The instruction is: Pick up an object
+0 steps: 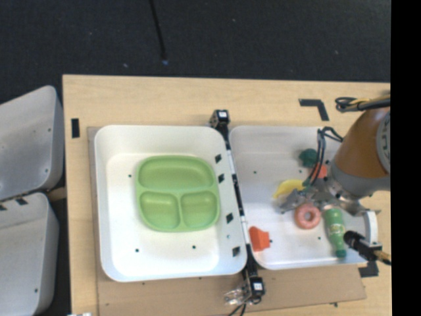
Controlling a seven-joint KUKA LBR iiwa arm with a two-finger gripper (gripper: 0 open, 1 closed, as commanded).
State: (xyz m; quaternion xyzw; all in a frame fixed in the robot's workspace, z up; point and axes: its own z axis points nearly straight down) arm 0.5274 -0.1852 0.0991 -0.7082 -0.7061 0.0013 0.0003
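The arm (pixel 365 153) reached in over the right bin (pixel 263 150), its wrist low above a cluster of small things. The tool (pixel 314 195) sat down among them, beside the yellow piece (pixel 288 188) and just above the pink ring (pixel 306 216); whether it was spread or pressed together could not be told, since the wrist hid most of it. Nothing was visibly caught in it, so the pick looked not yet made. The ring lay on the bin floor, the green bottle (pixel 335 231) just beside it, a teal piece (pixel 308 155) farther back, an orange block (pixel 259 239) near the front corner. The left bin (pixel 108 196) carried a green tray (pixel 177 192). By my reading, the approach was done; closing on something and lifting it clear remained.
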